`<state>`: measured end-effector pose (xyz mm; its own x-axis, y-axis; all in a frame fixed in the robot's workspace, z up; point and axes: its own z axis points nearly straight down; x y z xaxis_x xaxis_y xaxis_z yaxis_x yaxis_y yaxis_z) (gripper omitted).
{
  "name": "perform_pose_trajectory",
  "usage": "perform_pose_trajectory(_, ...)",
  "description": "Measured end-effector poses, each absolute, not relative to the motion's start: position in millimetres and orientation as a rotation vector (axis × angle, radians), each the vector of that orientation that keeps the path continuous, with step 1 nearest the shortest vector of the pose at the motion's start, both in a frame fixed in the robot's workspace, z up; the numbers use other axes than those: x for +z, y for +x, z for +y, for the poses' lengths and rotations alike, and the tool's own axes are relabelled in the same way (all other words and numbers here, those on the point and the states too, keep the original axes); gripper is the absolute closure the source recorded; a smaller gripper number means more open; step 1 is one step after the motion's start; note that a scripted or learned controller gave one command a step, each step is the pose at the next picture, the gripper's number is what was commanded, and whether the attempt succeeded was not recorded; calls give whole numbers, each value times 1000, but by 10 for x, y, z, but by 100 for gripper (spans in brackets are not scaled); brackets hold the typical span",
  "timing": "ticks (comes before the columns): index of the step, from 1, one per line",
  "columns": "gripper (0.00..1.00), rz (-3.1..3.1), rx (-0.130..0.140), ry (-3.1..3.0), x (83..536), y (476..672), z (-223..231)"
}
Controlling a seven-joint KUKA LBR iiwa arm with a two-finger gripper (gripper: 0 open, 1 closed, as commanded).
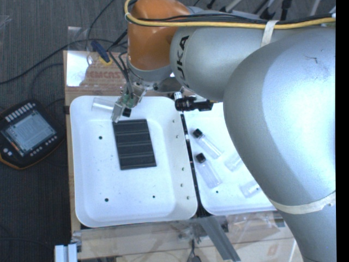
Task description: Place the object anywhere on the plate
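The gripper [121,109] hangs over the far edge of the dark ribbed plate [135,143] in the left bin [92,201]. Something small and dark with a pale body sits at its tip, right at the plate's far corner; I judge that is the object [126,112], but whether it is gripped or already resting there I cannot tell, and the state of the fingers is just as unclear. If it is down, the task is nearly done. Several clear vials [207,144] lie in the right bin [229,203], much of which the arm [262,81] hides.
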<state>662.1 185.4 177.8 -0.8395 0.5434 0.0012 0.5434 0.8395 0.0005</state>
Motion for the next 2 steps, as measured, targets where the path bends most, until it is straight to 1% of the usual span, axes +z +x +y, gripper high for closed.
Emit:
perform_pose_trajectory(1,100,-3133,-3,-189,1890,5771,2323)
perform_pose_trajectory(2,100,-3134,-6,-253,3169,6415,2343)
